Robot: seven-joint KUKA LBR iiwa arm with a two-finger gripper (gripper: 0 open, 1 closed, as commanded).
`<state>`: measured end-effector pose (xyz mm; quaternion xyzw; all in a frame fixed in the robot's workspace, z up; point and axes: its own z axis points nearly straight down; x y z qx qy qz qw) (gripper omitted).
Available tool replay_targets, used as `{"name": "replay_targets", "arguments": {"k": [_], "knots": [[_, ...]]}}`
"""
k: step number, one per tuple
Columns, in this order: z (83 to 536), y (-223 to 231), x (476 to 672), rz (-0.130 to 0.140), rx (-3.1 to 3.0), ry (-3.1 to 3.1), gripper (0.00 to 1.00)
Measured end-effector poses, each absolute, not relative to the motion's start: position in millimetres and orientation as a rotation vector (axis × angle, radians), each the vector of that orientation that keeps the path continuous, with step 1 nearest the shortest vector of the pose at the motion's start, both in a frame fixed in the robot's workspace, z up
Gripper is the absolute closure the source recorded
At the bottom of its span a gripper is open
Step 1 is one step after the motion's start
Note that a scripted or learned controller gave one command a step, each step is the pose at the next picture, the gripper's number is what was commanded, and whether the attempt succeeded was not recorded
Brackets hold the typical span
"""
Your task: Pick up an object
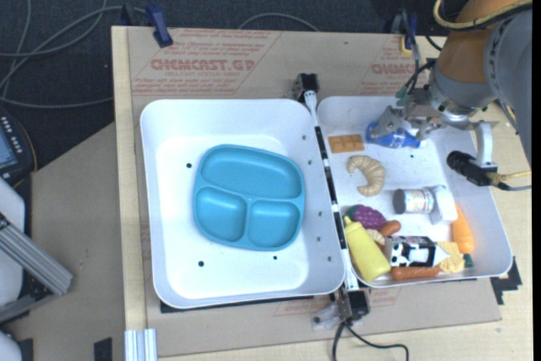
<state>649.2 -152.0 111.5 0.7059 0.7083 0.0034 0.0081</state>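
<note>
My gripper (412,119) reaches down into the far part of the right bin (494,220), under the grey wrist and orange band. A small blue object (385,134) lies right at its tip, touching or just below it; I cannot tell whether it is held. Nearby in the same bin lie a tan cracker (345,143), a croissant (368,172) and a white jar (416,201) on its side. Along the near edge are purple grapes (367,216), a yellow bottle (365,248), a black-and-white carton (412,252), a red sausage (414,272) and a carrot (461,232).
The left bin (161,182) holds a blue divided plate (248,196). A black divider with clips (323,173) runs between the bins. The arm's cable and a black fitting (472,167) hang over the right bin's far right side. Blue clamps (158,23) grip the board's back edge.
</note>
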Motion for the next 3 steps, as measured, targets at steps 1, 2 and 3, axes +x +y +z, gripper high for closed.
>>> {"name": "replay_targets", "arguments": {"k": [1,2,3], "knots": [[83,-109,539.8,-0.007,2.231,2.229,0.0],[85,-106,586.8,0.004,2.215,2.221,0.0],[81,-103,658.5,-0.05,2.259,2.239,0.0]]}}
